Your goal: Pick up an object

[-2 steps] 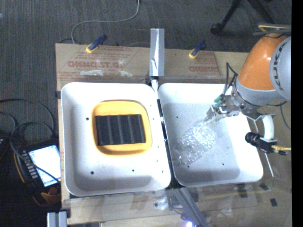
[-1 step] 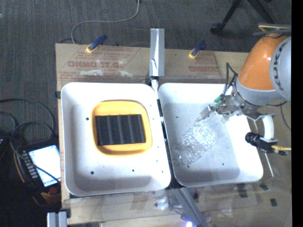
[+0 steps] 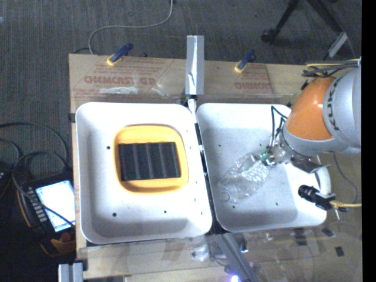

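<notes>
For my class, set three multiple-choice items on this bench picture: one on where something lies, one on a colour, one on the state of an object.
1. Where does the yellow tray with the dark grille lie?
A. in the left bin
B. in the right bin
C. on the floor

2. What colour are the two clamps at the bench's far edge?
A. red
B. blue and yellow
C. green

3. How does the clear plastic bottle look?
A. upright and capped
B. lying crumpled
C. stacked on the tray

Key: 1 A, the yellow tray rests in the left bin. 2 B, each clamp shows a blue grip and a yellow tip. 3 B, the clear plastic bottle lies flattened on the floor of the right bin, next to the gripper.
</notes>
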Available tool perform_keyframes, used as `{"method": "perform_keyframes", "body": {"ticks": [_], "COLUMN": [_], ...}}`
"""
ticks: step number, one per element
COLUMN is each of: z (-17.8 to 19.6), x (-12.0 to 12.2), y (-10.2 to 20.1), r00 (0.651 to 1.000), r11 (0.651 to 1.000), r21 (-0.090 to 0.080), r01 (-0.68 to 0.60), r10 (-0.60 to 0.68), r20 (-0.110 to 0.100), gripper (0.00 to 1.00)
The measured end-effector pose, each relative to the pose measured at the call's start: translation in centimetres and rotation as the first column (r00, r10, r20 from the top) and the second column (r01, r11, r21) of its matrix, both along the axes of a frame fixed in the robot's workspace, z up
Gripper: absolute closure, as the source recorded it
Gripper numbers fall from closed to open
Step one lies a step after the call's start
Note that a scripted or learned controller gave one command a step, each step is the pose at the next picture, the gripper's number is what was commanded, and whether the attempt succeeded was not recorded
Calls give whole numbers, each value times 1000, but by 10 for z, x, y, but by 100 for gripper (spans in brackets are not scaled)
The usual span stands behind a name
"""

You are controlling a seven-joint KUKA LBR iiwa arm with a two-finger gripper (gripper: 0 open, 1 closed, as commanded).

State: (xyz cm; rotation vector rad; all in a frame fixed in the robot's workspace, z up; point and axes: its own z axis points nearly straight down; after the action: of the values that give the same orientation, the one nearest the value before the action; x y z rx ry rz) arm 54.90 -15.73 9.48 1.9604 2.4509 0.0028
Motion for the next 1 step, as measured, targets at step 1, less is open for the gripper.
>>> {"method": "perform_keyframes", "body": {"ticks": [1], "z": [-3], "x": [9], "y": [1], "r00": [999], "r11": [999], "r21": [-1], "r01": [51], "r10": [-51], "r20": [7], "gripper": [0]}}
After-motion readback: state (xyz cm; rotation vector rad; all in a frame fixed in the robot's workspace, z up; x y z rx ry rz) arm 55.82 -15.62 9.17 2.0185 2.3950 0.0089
